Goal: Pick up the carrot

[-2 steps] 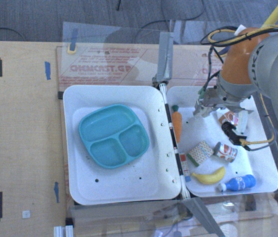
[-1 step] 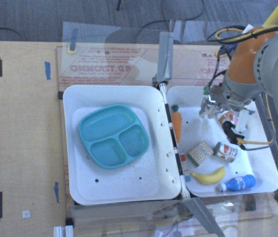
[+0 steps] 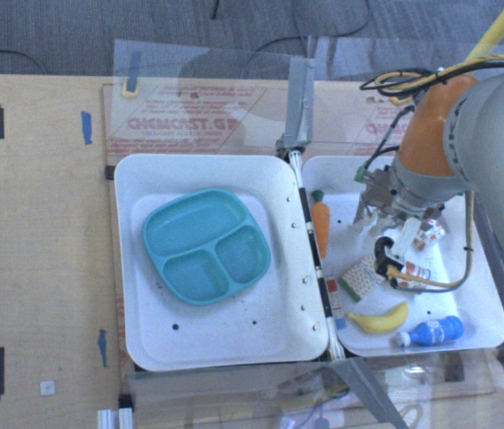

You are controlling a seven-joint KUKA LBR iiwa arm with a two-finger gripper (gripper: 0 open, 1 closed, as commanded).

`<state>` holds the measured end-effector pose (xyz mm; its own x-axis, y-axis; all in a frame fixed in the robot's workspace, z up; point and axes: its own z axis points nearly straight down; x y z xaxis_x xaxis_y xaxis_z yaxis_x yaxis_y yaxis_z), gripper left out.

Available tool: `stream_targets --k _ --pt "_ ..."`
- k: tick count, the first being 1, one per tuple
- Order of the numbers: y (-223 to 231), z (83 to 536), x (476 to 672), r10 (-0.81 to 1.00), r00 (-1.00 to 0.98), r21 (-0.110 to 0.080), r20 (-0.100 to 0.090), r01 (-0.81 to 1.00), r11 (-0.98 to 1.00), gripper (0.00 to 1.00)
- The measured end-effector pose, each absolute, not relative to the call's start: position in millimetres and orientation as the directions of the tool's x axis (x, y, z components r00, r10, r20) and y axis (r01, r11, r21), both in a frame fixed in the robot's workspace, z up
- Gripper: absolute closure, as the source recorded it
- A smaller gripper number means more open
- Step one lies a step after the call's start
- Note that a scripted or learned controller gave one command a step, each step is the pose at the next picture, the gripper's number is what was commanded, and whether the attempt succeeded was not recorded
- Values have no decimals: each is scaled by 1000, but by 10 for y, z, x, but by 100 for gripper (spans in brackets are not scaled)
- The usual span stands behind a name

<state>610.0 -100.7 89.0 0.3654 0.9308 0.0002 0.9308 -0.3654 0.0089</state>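
On the bench, two shallow white bins side by side: left bin (image 3: 129, 239) and right bin (image 3: 491, 327), touching along the middle edge.

In the right bin, close against its left wall: the carrot (image 3: 320, 225). Lying flat on the bin floor, along that wall, with the green top toward the far side and the orange tip toward the near side. Not lifted, and not held by anything.

Just to the right of the carrot, a little apart from it: the gripper (image 3: 369, 216), hanging above the floor of the right bin, at the end of the grey arm (image 3: 493, 141) with the orange band (image 3: 431, 132). Reaching in from the right. Impossible to tell from this slanted view whether open or closed; nothing seen gripped.

Also in the right bin, nearer to the front: a small checkered packet (image 3: 359, 280), a yellow banana (image 3: 378, 319) near the front wall, and just beside it a blue bottle (image 3: 434, 331) lying on its side. Under the wrist, a white and red package (image 3: 427, 236), partly covered, so hard to name more exactly.

In the left bin: a teal divided plate (image 3: 205, 246) with three compartments, lying about in the middle, well apart from the carrot.
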Motion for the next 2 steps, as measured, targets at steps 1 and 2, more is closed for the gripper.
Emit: stream_targets --k 1,2 --pt "-374 1843 5823 824 567 -1 -1 824 -567 100" --pt "-74 1956 5469 828 561 -4 -1 828 -561 100"
